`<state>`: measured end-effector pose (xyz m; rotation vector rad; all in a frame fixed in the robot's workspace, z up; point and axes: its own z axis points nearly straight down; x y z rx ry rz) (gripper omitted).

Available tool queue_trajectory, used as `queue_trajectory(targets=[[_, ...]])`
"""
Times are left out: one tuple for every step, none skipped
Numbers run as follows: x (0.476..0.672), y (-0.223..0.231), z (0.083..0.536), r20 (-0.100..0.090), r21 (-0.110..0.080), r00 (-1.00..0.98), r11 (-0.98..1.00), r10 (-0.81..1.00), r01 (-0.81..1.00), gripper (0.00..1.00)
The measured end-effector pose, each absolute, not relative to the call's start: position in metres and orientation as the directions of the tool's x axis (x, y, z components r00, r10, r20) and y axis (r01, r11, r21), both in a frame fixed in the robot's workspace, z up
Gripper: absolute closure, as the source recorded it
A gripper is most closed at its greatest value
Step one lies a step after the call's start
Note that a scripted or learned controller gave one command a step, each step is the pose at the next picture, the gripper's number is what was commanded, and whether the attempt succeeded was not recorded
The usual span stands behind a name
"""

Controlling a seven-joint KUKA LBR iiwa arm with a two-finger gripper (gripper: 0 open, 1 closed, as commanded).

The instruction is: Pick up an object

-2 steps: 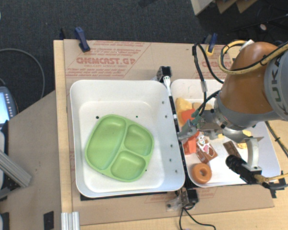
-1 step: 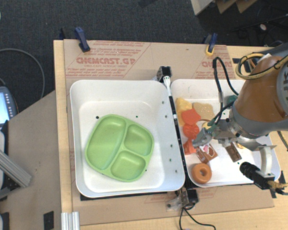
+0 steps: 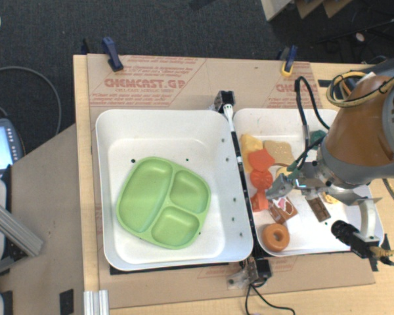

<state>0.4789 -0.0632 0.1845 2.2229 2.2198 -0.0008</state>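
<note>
The two-finger metal gripper (image 3: 282, 188) hangs low over the right-hand white bin (image 3: 276, 118), its fingers (image 3: 274, 190) spread apart with nothing between them. Directly under and just behind the fingertips lies a small dark-red and white packet-like toy (image 3: 285, 209), the likeliest thing to take; its long axis seems to run slantwise toward the bin's near right corner, though the gripper hides part of it. Beside the fingers, toward the bin divider, sits a cluster of orange-red plastic food pieces (image 3: 260, 169), touching one another; I count about three, but their edges run together. Beyond them lie one pale yellow piece (image 3: 249, 142) and one tan cracker-like square (image 3: 278, 151). Nearer the camera than the fingers rests one orange-brown ring doughnut toy (image 3: 275, 237). To the fingers' right is one small brown bar (image 3: 318, 209). Well apart, in the left-hand white bin (image 3: 111, 133), lies one green three-compartment plastic plate (image 3: 163, 202).
</note>
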Motion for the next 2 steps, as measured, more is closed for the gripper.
queue_trajectory(targets=[[0.48, 0.008, 0.211, 0.002, 0.004, -0.008, 0.008, 1.0, 1.0, 0.0], [0.479, -0.048, 0.23, -0.003, 0.004, 0.006, -0.006, 1.0, 1.0, 0.0]])
